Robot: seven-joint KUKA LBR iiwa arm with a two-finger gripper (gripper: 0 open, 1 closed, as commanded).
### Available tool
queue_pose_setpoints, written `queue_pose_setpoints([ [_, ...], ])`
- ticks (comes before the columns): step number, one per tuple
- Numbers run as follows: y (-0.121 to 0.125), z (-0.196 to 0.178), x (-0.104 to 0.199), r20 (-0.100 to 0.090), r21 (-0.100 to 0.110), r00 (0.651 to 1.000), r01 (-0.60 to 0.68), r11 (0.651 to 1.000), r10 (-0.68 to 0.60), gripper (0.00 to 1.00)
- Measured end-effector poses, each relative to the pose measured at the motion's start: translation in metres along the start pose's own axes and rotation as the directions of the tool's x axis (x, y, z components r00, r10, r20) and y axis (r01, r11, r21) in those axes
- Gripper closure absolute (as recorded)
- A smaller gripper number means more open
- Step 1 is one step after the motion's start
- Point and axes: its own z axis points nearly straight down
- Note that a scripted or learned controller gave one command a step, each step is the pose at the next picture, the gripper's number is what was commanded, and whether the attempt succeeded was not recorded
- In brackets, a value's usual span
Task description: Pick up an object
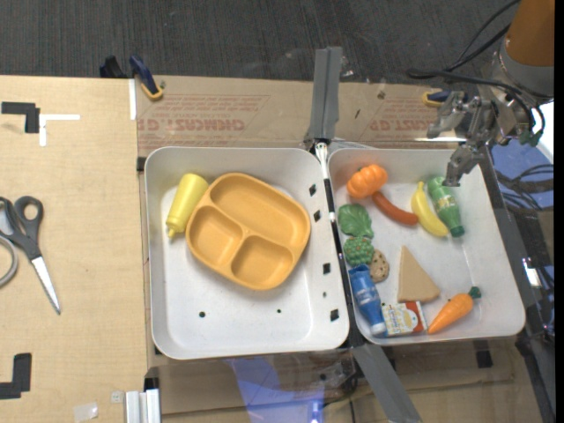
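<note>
The pale wooden tabletop (70, 236) carries two shallow white plastic bins side by side. The left white bin (176, 324) holds a big orange three-compartment plastic tray (247, 230), lying at a slant near the middle, and a yellow plastic squeeze bottle (184, 203) that touches the tray's upper-left edge.

The right white bin (493, 280) is crowded with toy food. Along its left wall, from back to front, I see a small orange pumpkin (367, 181), a leafy green lettuce piece (354, 219), a knobbly green broccoli piece (359, 251), a speckled tan cookie (380, 265) and a blue tube (366, 296) ending beside a small white and red carton (402, 319). A red sausage (395, 209) runs from the pumpkin towards a yellow banana (428, 211), which lies against a green bottle (445, 204). A tan wedge-shaped block (414, 277) sits in the middle, and an orange carrot with a green tip (455, 310) lies at the front right.

The arm's metal gripper (463, 161) hangs at the far right corner, just above the top of the green bottle. From here I cannot tell whether its jaws are clenched or released.

A pair of grey-handled scissors (31, 245) lies well apart on the left of the tabletop.
</note>
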Motion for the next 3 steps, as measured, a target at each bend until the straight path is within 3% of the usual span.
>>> queue_pose_setpoints([
  [1,-0.011,0.149,0.005,-0.002,0.0,0.998,-0.07,0.998,0.07,0.0],
  [2,0.011,0.184,0.038,-0.001,0.0,0.987,-0.161,0.987,0.161,0.0],
  [3,0.047,0.183,0.023,0.004,0.003,0.96,-0.28,0.96,0.28,0.0],
])
